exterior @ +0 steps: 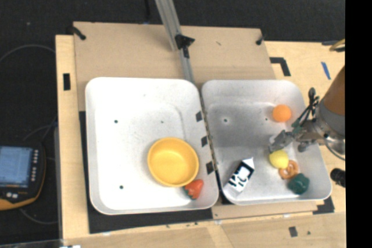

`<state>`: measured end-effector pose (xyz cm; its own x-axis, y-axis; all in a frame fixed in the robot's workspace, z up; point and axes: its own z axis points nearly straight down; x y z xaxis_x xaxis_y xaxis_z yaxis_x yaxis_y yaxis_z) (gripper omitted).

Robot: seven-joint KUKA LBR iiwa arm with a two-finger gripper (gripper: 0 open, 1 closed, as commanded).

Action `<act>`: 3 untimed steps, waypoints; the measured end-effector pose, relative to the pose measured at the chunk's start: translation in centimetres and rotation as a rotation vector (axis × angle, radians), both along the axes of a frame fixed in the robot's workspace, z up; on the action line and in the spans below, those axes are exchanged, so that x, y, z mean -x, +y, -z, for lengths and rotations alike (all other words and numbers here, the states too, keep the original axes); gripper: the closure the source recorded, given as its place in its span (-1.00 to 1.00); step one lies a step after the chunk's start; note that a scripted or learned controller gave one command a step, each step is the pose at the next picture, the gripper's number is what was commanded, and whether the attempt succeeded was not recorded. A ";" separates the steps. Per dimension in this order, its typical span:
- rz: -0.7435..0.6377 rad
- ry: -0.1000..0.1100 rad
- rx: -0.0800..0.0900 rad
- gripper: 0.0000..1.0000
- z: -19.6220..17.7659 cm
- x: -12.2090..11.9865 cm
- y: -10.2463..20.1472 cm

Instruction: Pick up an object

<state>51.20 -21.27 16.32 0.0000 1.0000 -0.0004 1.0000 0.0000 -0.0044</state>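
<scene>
The gripper [289,139] hovered just above the yellow ball [278,159], its fingers' state impossible to tell, and crowding neighbours would probably spoil a grasp.

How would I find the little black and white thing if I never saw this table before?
Look in the right bin, at its front left corner by the divider. The black and white block lies there, left of the yellow ball. Its neighbours are round and single-coloured; it alone is boxy and two-toned.
</scene>
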 end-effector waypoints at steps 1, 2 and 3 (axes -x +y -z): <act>0.000 -0.001 0.000 -1.00 6.3 0.2 -0.2; 0.002 -0.004 -0.001 -1.00 6.2 0.1 -0.2; 0.008 -0.009 -0.001 1.00 5.1 0.0 -0.3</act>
<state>51.23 -21.57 11.21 0.0078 1.0000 0.0008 1.0000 -0.0078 0.0049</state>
